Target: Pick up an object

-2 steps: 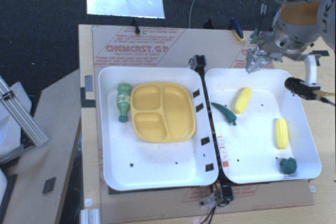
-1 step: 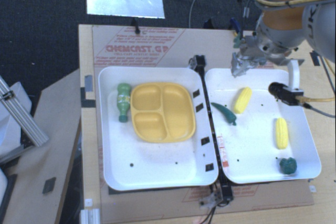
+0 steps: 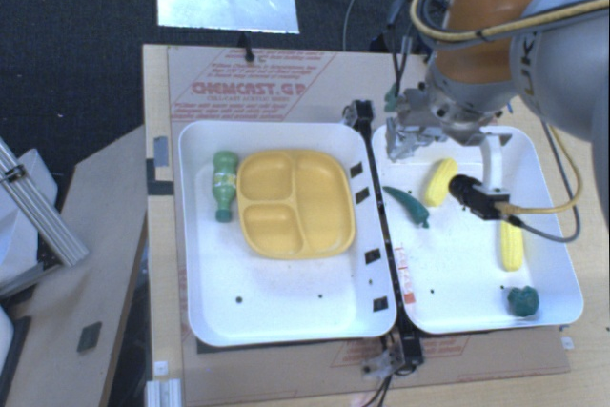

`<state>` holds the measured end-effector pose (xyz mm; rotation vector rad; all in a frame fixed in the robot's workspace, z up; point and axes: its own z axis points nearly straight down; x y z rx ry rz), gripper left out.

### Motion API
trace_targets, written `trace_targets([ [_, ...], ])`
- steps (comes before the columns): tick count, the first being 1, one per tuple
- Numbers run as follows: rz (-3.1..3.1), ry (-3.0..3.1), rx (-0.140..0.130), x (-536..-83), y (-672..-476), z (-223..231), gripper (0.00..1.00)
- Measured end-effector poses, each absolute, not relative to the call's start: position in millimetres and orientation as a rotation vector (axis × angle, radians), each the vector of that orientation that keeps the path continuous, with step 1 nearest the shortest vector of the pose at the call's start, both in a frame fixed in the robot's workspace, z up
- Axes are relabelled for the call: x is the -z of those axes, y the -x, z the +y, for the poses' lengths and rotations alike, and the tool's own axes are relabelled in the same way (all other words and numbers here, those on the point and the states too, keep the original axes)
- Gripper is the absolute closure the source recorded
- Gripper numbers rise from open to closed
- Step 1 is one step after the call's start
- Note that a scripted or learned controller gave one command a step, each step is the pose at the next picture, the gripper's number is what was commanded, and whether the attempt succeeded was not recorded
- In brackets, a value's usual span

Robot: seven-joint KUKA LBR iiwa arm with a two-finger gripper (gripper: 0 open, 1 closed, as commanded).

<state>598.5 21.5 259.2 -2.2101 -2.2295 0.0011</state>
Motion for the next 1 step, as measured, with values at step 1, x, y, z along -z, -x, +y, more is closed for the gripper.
trace_targets([
  [1, -2.229, 2.211, -0.002, -244.8, -573.5, 66.4, 1.0],
])
